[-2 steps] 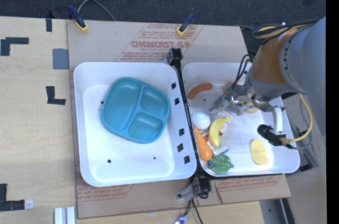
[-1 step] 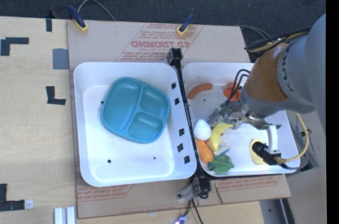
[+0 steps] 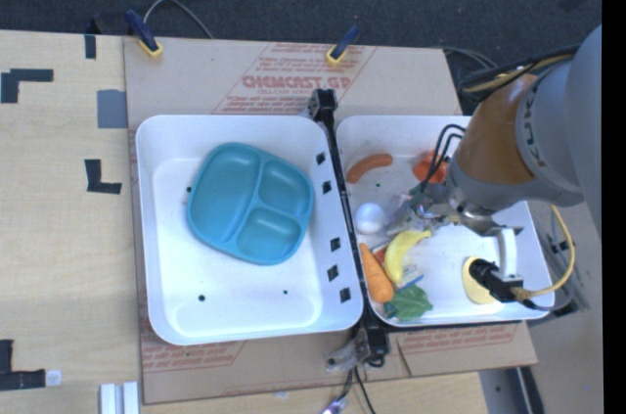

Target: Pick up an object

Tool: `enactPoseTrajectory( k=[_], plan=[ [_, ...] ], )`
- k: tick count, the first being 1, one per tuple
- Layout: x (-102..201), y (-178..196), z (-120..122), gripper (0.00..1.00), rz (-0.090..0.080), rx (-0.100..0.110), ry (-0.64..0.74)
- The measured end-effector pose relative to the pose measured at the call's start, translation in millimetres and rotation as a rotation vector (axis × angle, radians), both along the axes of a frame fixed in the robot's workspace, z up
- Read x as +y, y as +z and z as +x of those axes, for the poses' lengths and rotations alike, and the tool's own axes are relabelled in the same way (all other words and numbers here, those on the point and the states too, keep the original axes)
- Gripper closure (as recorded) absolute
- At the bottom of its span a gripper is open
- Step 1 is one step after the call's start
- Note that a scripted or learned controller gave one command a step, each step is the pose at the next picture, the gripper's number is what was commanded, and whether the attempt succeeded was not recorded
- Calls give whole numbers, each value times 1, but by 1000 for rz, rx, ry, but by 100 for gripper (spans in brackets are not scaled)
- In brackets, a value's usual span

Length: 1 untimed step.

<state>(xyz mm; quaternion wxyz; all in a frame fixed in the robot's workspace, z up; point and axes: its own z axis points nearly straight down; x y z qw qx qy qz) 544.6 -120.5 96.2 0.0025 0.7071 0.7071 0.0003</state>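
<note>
Overhead, a blue divided plate (image 3: 249,204) lies alone in the left bin (image 3: 156,236), tilted a little off square with its walls. Across the black divider, the right bin (image 3: 445,306) holds a crowded scatter. A reddish sausage (image 3: 369,165) sits near the top and a white ball (image 3: 370,217) just below it. A carrot (image 3: 377,273) runs along the inner wall, and a green leafy piece (image 3: 409,302) sits at the bottom edge. A yellow banana (image 3: 403,251) lies between the carrot and the arm's reach, touching or nearly touching the carrot.

The gripper (image 3: 423,209) is down among these items, just above the banana's upper end, with a small orange-red item (image 3: 427,169) beside the wrist. Whether it is open or closed cannot be told from this angle, and nothing can be seen held.

The banana looks the likeliest target. A clean pick would call for straddling it across its narrow width, clear of the carrot and ball, and closing fully before lifting straight up. Crowding is the risk: a neighbour could be nudged or pinched along with it.
</note>
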Motion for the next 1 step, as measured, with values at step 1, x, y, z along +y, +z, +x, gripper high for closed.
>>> enactPoseTrajectory(
  k=[1],
  plan=[
    [73, 88, -24, 100, 4, 5, 2]
  ],
)
